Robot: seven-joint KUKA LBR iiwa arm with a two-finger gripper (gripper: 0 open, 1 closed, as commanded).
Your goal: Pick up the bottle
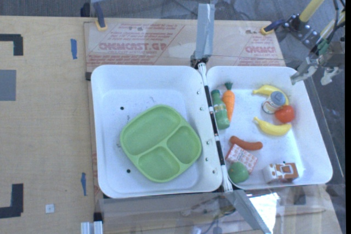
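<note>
Bottle [220, 109] lies on its side in the right bin [321, 150], hard against the wall that this bin shares with the left bin [101, 118]; I read it as green with a printed label. Just right of the bottle, touching or nearly so, a carrot [228, 102] lies parallel to it, leaves pointing to the far rim. Below the bottle sit a sausage [246, 144], a red-and-white packet [242, 158] and a green ball [238, 172]. Well right of the bottle I see two bananas [272, 127], a small can [276, 100] and a tomato [284, 114] clustered together, and a small carton [283, 171] toward the near corner. Left of the bottle, across the wall, a green divided plate [160, 143] rests in the left bin. My gripper [312, 66] hangs well right of the bottle, above the right bin's far corner, and I cannot tell how it is set.
</note>
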